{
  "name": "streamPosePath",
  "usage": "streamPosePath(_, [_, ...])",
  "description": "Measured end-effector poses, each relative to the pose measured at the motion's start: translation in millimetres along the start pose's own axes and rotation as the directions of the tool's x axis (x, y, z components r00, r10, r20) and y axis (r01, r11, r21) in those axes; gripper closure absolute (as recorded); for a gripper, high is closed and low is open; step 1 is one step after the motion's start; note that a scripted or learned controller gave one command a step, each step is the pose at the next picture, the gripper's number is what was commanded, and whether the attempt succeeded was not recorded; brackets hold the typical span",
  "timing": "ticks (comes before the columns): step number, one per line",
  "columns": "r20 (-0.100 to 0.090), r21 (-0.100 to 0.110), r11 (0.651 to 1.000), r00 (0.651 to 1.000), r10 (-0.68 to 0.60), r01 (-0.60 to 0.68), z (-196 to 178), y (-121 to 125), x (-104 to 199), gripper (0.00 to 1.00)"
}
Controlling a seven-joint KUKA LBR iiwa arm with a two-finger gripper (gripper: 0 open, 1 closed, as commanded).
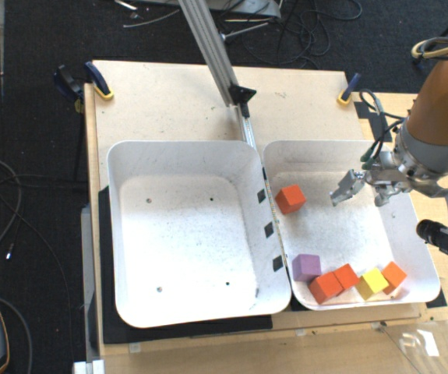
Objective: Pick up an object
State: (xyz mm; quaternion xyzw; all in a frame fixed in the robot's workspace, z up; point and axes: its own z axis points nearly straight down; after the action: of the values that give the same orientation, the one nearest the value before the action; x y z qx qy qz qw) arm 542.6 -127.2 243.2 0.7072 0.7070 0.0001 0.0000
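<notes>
The right bin [329, 153] holds several small blocks. An orange cube [290, 199] lies alone near the bin's left wall. Along the front wall sit a purple cube [306, 267], a red-orange block [326, 286], an orange block [346, 275], a yellow block [373, 281] and another orange block [393, 275]. My gripper [365, 191] hangs over the right half of this bin, to the right of the lone orange cube and apart from it. It is open, with its two fingers spread and nothing between them.
The left bin [122, 209] stands beside the right one, the two sharing a raised middle rim. A slanted metal rail [212, 45] crosses the bench's back. Clamps sit at the back corners of the bench.
</notes>
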Motion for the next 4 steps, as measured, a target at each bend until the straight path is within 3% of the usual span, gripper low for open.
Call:
streamPosePath(1, [-0.002,0.008,1.0,1.0,-0.003,0.003,127,19,24,0.0])
streamPosePath(2, [0.002,-0.008,1.0,1.0,-0.006,0.006,98,92,26,0.0])
streamPosePath(3, [-0.003,-0.003,1.0,1.0,-0.008,0.008,26,17,77,0.0])
streamPosePath(4, [0.0,-0.001,1.0,1.0,-0.006,0.006,20,18,75,1.0])
